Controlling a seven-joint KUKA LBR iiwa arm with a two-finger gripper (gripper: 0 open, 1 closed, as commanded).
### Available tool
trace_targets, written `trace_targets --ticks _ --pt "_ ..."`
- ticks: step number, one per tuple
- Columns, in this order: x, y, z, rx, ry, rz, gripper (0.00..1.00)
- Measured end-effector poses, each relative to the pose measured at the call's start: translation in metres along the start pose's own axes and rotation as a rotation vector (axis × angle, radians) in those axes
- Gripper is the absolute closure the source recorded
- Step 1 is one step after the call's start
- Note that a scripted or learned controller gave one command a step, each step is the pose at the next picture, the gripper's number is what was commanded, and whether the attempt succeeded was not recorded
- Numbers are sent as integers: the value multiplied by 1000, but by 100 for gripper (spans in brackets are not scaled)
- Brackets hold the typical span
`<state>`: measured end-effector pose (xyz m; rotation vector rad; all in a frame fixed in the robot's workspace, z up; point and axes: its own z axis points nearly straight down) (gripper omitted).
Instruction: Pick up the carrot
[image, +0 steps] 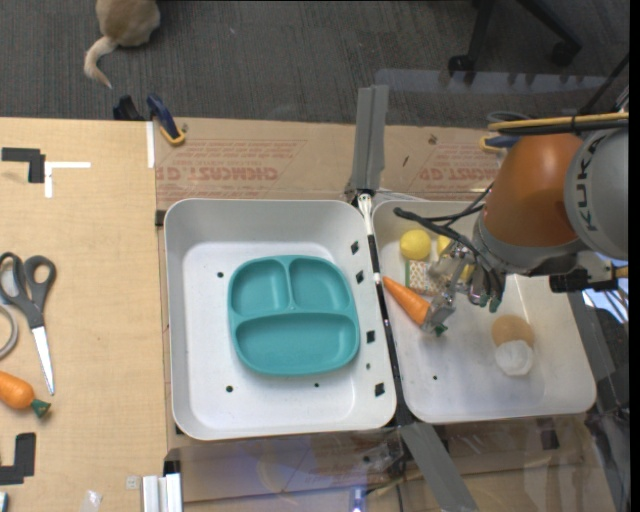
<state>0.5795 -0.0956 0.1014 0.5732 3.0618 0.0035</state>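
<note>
Carrot (404, 297) lies in the right bin (560, 395), hard against the divider wall shared with the left bin (185, 300). It lies slantwise, narrow orange tip toward the divider, thicker end with a greenish stub pointing to the bin's middle.

Gripper (441, 312) hangs right over that thick end, touching or nearly so. The wrist clutter hides the fingers; I cannot tell how far apart they stand, nor whether anything is between them. I will not call the carrot held.

My read on handling: it looks like a toy, moulded plastic, smooth and slightly glossy. Likely light, stiff and not fragile, but slippery, and the cone shape would tend to squirt out of a pinch toward the tip. I'd grip across the thick half, fingers square to its long axis. The divider crowds the tip side, so the stub end is the freer approach.

Other things near the carrot, all in the right bin: a yellow rounded piece (415, 243) just behind it, a pale speckled block (424, 279) touching or just beside it, and a tan-and-white rounded lump (512, 345) well apart on the far side of the gripper.

Left bin holds a teal compartment plate (293, 315), matte and rigid-looking. Both bins are shallow, white, smooth-walled.

A second carrot (16, 391) sits on the wooden bench, far beyond the left bin, beside scissors (32, 300).
</note>
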Motion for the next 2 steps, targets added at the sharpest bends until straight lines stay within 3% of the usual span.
trace_targets --ticks 1,2 --pt "-9 3 0 4 3 -287 0" --pt "-12 4 -12 2 -5 -285 100"
